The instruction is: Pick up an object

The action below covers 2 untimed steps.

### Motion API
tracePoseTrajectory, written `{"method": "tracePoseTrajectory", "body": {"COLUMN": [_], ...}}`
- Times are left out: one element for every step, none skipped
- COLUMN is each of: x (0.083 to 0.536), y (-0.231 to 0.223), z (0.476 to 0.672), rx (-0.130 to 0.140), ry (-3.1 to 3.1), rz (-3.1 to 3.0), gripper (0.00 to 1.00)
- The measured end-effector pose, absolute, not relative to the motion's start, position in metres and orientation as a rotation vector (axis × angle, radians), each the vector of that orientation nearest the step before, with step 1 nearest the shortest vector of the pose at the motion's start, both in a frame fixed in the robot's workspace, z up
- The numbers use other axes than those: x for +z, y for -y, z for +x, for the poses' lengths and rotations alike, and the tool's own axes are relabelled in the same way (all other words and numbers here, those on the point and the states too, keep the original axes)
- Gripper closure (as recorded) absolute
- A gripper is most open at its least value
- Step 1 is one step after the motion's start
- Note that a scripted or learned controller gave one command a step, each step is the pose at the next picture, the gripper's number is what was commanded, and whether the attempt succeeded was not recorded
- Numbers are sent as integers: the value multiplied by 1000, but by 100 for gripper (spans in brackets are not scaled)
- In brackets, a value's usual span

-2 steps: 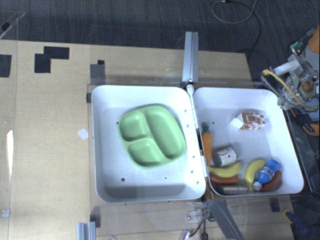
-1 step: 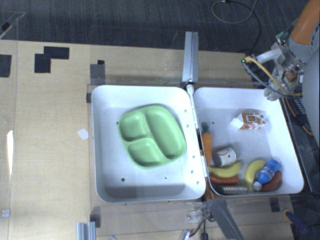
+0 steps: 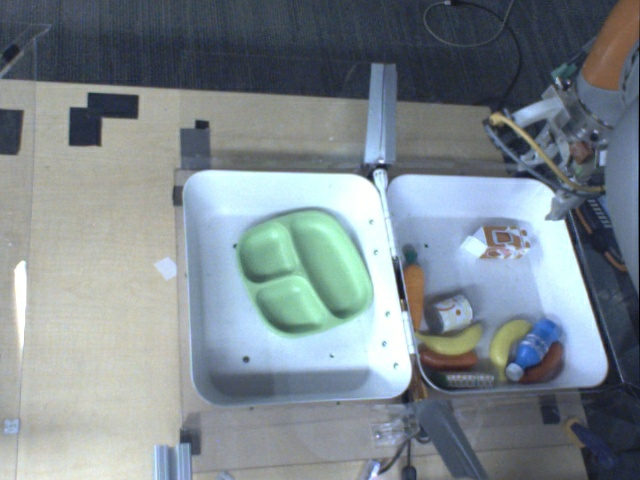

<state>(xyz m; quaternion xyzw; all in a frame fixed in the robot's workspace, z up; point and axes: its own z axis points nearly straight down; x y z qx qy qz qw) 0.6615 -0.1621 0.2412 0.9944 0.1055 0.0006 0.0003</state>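
bench (image 3: 90,268): light wood top, black square markers near the far left edge, a small white scrap on the wood left of the bins
left bin (image 3: 210,368): shallow, white, holds one item
green tray (image 3: 304,270): three-compartment plate, lies flat near the bin's middle, slightly rotated, not touching any wall
divider (image 3: 381,118): grey metal bar running from the far side down to where the two bins meet
right bin (image 3: 560,298): shallow, white, items crowd its near-left corner and near wall
carrot (image 3: 413,293): orange, lies along the left wall, long axis running near to far
can (image 3: 450,313): small, white with a red label, on its side, just right of the carrot
banana 1 (image 3: 452,342): yellow, lies across just below the can, touching it
red item (image 3: 452,360): dark red, long, tucked under banana 1 against the near wall; type unclear
banana 2 (image 3: 506,340): yellow, curved, beside the bottle
bottle (image 3: 530,345): blue with a white cap, lies tilted, resting over a dark red sausage-like piece (image 3: 545,365)
carton (image 3: 500,241): small, white and orange, lies alone in the far half, well apart from the cluster
gripper (image 3: 560,173): at the bin's far-right corner, above the rim, well apart from every object; fingers: cannot tell if spread or closed, nothing visible between them
arm (image 3: 608,53): grey, orange band, enters from the upper right
cable (image 3: 480,18): thin loop on the dark floor beyond the bench
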Motion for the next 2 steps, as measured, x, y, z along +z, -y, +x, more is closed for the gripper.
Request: {"method": "tracePoseTrajectory", "body": {"x": [250,358], "y": [160,169], "z": [663,655], "rx": [1,4], "ry": [-350,-405], "rz": [3121,3114], "gripper": [100,100]}}
